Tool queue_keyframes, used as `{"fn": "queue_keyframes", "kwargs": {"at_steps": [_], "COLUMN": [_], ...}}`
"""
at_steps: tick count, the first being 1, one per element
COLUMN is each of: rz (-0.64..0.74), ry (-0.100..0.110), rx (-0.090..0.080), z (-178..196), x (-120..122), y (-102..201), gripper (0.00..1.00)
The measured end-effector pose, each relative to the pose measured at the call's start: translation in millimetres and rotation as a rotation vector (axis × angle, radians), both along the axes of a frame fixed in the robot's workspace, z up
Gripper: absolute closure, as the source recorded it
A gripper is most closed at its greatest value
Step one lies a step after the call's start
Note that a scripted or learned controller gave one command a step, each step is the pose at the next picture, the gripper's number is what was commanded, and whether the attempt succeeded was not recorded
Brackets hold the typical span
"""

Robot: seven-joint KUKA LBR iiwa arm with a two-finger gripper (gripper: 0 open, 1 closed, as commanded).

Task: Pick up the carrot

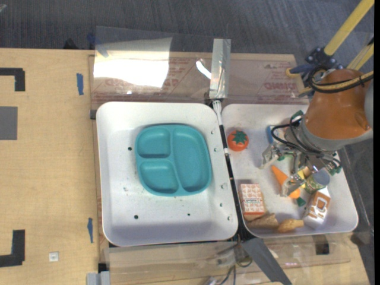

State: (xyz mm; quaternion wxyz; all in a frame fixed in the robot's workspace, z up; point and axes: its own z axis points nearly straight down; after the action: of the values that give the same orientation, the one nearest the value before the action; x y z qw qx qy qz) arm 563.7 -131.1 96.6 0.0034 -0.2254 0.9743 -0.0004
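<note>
The carrot (279, 176) lies right under the pincer (295, 166), whose opening I cannot tell, among crowded toys, so a descent could, I judge, nudge the yellow piece (300, 174) just beside it and miss.

Orange carrot (279, 176), tilted, in right bin (249, 120)

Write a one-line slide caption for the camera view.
KUKA arm's gripper low over the carrot in the cluttered right bin; teal divided plate in left bin.
</note>
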Motion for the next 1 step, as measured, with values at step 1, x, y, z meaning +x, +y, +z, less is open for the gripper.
{"fn": "queue_keyframes", "kwargs": {"at_steps": [1], "rz": [0.002], "ry": [-0.006], "rx": [0.001], "z": [11.3], "x": [2.2], "y": [2.4], "gripper": [1.00]}}
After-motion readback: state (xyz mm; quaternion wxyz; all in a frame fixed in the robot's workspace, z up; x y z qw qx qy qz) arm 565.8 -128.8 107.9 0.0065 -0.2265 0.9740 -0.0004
